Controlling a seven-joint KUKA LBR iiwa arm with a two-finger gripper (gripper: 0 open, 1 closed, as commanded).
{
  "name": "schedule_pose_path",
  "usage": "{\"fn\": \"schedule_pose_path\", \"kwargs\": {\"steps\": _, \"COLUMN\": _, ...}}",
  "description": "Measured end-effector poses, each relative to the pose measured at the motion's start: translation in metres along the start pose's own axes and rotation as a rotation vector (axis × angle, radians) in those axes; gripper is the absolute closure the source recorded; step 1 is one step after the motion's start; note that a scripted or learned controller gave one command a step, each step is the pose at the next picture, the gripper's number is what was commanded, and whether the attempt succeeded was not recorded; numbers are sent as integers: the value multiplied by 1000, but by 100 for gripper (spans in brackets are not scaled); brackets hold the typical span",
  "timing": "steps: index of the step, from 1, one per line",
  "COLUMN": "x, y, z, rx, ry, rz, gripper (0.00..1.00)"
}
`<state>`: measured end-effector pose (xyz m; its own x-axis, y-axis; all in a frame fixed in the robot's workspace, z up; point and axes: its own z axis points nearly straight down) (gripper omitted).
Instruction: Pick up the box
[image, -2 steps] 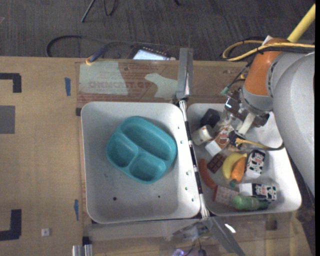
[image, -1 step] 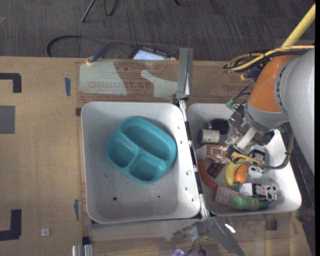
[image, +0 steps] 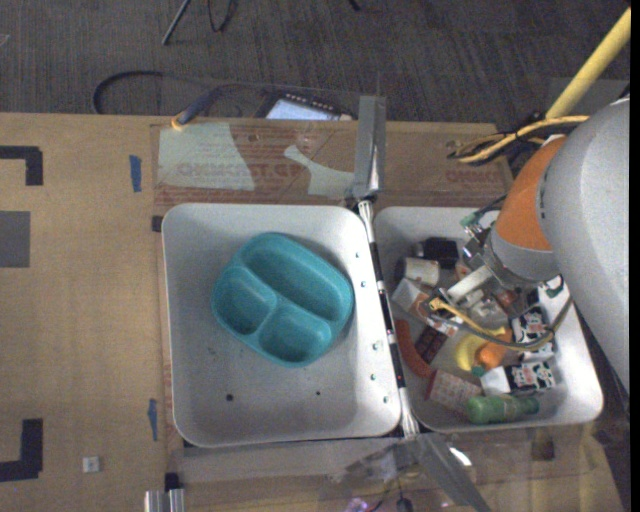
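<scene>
Camera view: gripper (image: 470, 300) is seen lowered into right bin (image: 585, 395), frame centre-right, amid clutter; grip state can't be told. Box (image: 455, 389) is seen near bin's lower edge, beside green bottle (image: 503, 408). Teal tray (image: 283, 298) is seen in left bin (image: 190, 400).

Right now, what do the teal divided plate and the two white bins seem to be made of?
The teal plate looks like moulded plastic: uniform colour, rounded compartment walls, a soft matte sheen. The left bin and right bin look like thin, smooth white plastic or coated metal; their rounded corners and dull glare leave this open.
</scene>
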<state>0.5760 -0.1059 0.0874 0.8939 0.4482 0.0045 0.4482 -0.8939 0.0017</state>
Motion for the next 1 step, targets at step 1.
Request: {"fn": "schedule_pose_path", "kwargs": {"steps": 1, "x": 66, "y": -63, "z": -186, "rx": 3, "ry": -5, "rz": -54, "gripper": 100}}
